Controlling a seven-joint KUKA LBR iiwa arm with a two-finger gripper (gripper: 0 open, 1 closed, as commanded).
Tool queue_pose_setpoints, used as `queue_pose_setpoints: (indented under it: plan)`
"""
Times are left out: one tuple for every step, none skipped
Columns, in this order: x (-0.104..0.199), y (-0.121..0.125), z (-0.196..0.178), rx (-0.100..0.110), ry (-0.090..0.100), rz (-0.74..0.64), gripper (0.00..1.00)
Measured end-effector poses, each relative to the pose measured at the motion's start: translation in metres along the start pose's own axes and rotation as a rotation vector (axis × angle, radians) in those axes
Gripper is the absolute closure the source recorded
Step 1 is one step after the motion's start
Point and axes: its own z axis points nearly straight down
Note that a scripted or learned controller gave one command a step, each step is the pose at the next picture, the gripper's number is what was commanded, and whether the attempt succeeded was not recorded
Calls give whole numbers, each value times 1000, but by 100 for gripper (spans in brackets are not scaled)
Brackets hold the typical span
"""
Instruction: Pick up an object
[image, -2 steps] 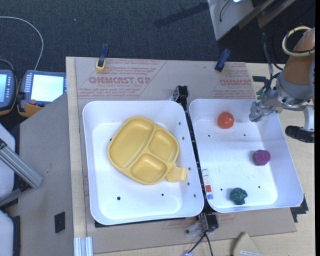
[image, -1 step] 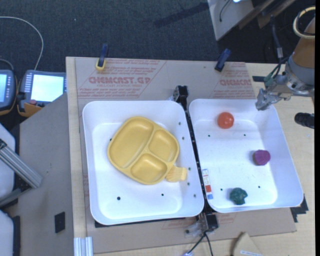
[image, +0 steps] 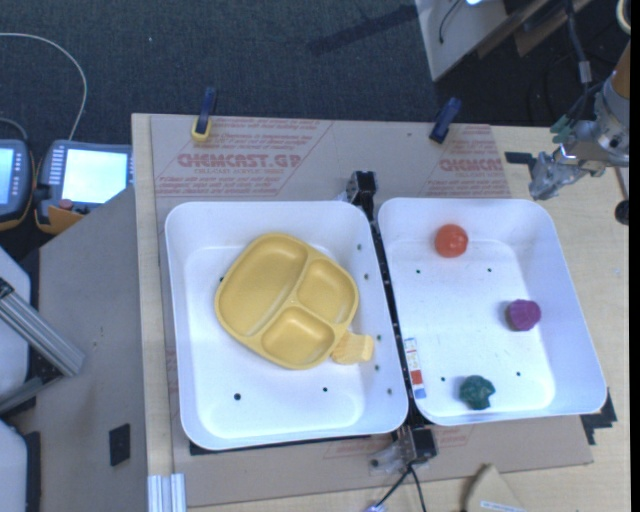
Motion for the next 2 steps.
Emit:
queue_pose_setpoints:
  plan:
    - [0,2,-36,2,0,0,100]
    - [47,-17,-40,9,5,-3,100]
